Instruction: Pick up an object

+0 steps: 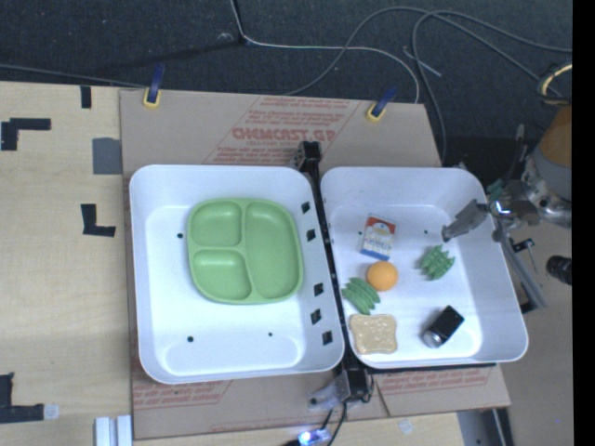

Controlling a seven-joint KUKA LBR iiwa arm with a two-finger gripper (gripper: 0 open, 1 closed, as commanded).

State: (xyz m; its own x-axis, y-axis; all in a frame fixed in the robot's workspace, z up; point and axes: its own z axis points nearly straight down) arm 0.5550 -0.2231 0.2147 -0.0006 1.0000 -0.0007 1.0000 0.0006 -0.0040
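Approach step: claw [468, 219] over right bin [502, 337] edge, finger state unclear. Next: descend onto green leafy toy [435, 262].

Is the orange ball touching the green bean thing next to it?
Cannot tell. In the camera view the orange ball sits right against the upper edge of the green pea pod, with no clear gap and no plain contact.

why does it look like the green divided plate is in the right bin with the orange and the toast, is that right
Not quite. The camera view shows the green divided plate in the left bin, alone. The orange and the toast are in the right bin, as you said.
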